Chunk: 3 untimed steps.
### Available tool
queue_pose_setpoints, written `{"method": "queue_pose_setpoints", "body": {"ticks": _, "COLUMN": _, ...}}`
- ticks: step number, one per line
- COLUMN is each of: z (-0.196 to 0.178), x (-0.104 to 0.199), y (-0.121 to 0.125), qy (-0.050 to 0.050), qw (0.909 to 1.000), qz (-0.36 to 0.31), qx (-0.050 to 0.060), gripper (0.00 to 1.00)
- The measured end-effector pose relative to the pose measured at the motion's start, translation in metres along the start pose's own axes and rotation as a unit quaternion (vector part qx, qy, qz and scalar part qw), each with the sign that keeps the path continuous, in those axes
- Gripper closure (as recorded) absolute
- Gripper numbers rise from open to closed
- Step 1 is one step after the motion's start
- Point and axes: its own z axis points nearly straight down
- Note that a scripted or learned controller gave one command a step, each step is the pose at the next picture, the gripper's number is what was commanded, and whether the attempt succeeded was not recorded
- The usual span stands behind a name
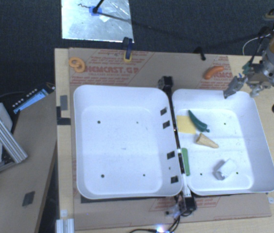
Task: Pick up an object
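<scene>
The tool (243, 85) is seen spread, nothing pinched, above the right bin's (261, 130) far rim. Five objects are noted inside — green piece (198, 121), yellow slab (185, 124), tan wedge (206, 140), green stick (185, 161), white-grey item (224, 169).

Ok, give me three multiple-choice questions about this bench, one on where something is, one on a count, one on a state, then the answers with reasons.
1. Where does the dark green curved piece lie?
A. left white bin
B. right white bin
C. on the cardboard

2. How many loose objects lie in the right white bin?
A. two
B. five
C. eight

3. Where is the two-finger gripper?
A. above the right bin's far rim, away from the objects
B. pressed on the white and grey block
C. over the left bin

Answers: 1 B, it rests beside the yellow flat piece. 2 B, five separate items show. 3 A, it hangs at the far right corner.
</scene>
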Motion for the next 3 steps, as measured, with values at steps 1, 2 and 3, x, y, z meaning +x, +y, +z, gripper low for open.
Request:
{"method": "queue_pose_setpoints", "body": {"ticks": 1, "z": -0.012, "x": 0.0, "y": 0.001, "qy": 0.0, "qw": 1.0, "qz": -0.002, "qx": -0.002, "gripper": 1.0}}
{"method": "queue_pose_setpoints", "body": {"ticks": 2, "z": -0.231, "x": -0.016, "y": -0.014, "qy": -0.003, "qw": 1.0, "qz": -0.001, "qx": -0.009, "gripper": 1.0}}
{"method": "queue_pose_setpoints", "body": {"ticks": 3, "z": -0.31, "x": -0.006, "y": -0.045, "qy": -0.001, "qw": 1.0, "qz": -0.002, "qx": -0.005, "gripper": 1.0}}
